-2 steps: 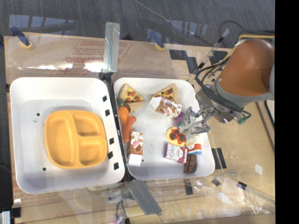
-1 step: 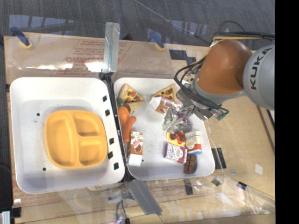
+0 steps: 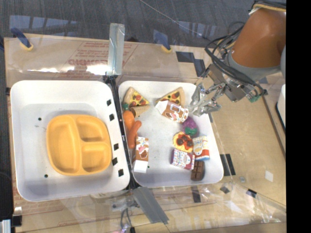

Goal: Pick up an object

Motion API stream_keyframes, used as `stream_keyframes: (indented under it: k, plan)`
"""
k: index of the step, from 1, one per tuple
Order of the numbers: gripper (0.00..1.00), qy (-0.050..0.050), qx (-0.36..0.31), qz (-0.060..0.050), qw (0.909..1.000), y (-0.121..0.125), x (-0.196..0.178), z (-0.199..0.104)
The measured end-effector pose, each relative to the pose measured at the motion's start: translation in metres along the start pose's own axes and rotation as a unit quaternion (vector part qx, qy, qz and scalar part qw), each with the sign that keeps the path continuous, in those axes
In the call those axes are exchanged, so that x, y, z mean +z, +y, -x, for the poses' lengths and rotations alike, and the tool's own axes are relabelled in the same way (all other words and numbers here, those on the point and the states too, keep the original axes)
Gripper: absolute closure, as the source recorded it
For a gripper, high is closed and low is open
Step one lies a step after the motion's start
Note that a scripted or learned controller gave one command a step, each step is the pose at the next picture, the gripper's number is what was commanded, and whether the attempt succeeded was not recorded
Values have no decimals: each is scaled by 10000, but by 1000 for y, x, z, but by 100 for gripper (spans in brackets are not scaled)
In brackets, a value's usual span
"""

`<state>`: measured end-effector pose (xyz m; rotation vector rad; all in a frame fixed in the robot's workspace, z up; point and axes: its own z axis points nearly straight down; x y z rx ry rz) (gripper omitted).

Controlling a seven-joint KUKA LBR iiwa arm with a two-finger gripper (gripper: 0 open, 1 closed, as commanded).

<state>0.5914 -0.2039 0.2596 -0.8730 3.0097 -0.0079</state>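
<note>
— So where is the claw (image 3: 203,104) sitting?
— It is hanging over the right bin (image 3: 214,152), at its far right corner, just beside a carton (image 3: 173,111) and above a purple toy (image 3: 190,125). Its metal fingers are pointing down-left; I cannot tell whether they are open or closed, and nothing is showing between them.
— And the things to pick?
— All are lying in the right bin. Two pizza slices (image 3: 135,100) are lying along its far edge, the second (image 3: 174,96) touching the carton. A carrot (image 3: 129,125) is running along the left wall. A small box (image 3: 141,148) and a white block (image 3: 140,166) are sitting near the near-left corner. A round fruit piece (image 3: 182,140), two packets (image 3: 182,158), the other (image 3: 201,147) just right of it, and a chocolate bar (image 3: 197,170) are crowding the near-right corner.
— The left bin (image 3: 29,96)?
— It is holding a yellow tray (image 3: 77,143), lying flat in the middle.
</note>
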Motion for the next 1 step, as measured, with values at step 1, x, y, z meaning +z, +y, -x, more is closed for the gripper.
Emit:
stream_keyframes:
  k: [1]
  plan:
    - [100, 37, -206, 53, 9998, -9, 51, 15]
